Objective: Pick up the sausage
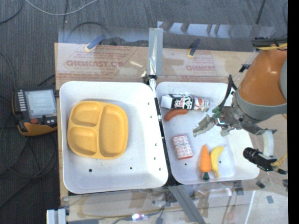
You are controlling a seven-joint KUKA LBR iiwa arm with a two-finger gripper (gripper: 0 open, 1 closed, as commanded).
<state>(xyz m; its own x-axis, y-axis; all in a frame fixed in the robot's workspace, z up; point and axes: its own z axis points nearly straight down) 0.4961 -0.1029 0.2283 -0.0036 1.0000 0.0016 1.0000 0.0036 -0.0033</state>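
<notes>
The sausage (175, 114) lies on the floor of the right bin (243, 174), in that bin's upper-left part, slightly right of the frame's centre. It is reddish-brown, elongated and slightly curved, and its long axis runs from lower left to upper right. Directly above it, and apparently touching it, lies a black-and-white carton (184, 101) on its side, with a red-and-white end pointing to the right.

Below the sausage, apart from it, a small pink-and-white packet (182, 146) lies flat in the bin's lower-left part. To the right of the packet, a carrot (205, 161) lies with its green end toward the bottom of the frame; a banana (216, 160) lies just beside it on the right, apparently touching it.

The gripper (202, 127) sits in the middle of the right bin, to the right of and slightly below the sausage, and clear of it. Its fingers are spread, with nothing between them. The arm (261, 85) enters from the right edge of the frame, with the orange band uppermost in view.

The left bin (74, 176) occupies the centre-left of the frame. It holds a yellow divided tray (98, 129) with three compartments. A handheld control pendant (35, 107) rests on the floor at the left edge of the frame.
</notes>
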